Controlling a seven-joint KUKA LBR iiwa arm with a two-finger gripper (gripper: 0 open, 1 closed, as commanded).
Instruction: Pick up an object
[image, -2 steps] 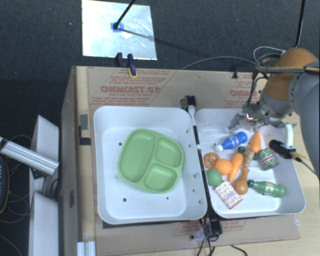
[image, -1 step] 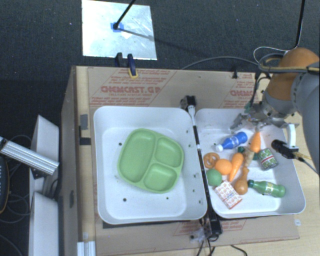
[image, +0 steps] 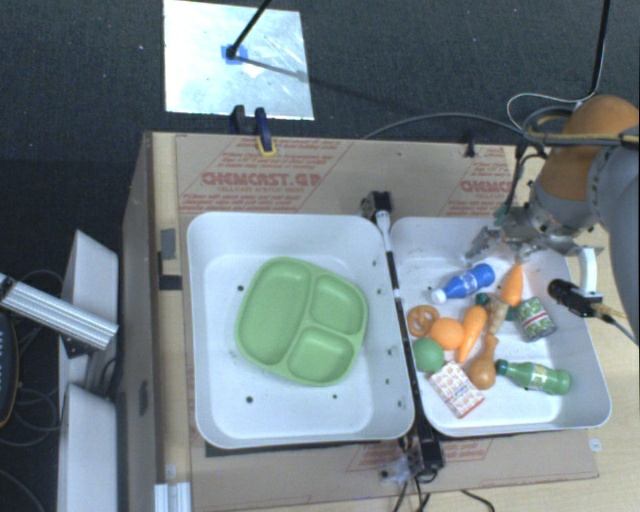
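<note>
Tool: the tool (image: 497, 236) hung over the far part of the right bin (image: 590, 395), at the 1 o'clock side of the toy pile; whether it was open or closed could not be told, and nothing showed in its grasp.
Arm: the grey arm (image: 612, 195) with its orange band (image: 585, 140) came in from 3 o'clock.
Blue bottle: the blue bottle (image: 466, 282) lay flat just below the tool, long axis from 8 to 2 o'clock, white cap toward 8.
Carrots: one carrot (image: 512, 284) lay beside the bottle with its tip toward 12 o'clock; another carrot (image: 471, 331) ran from 1 to 7 o'clock.
Green bottle: the green bottle (image: 535, 376) lay near the bin's 5 o'clock corner, neck toward 9 o'clock.
Other toys: a pretzel (image: 421, 319), a green ball (image: 429, 354), a red-and-white carton (image: 456, 390) and a small can (image: 534, 318) crowded the bin's middle.
Open room: bare floor showed along the right bin's far rim and at its 3 o'clock wall.
Left bin: the left bin (image: 215, 330) held a green divided tray (image: 302, 320), with free floor all round it.
Counter: the counter (image: 300, 175) carried both bins side by side.
</note>
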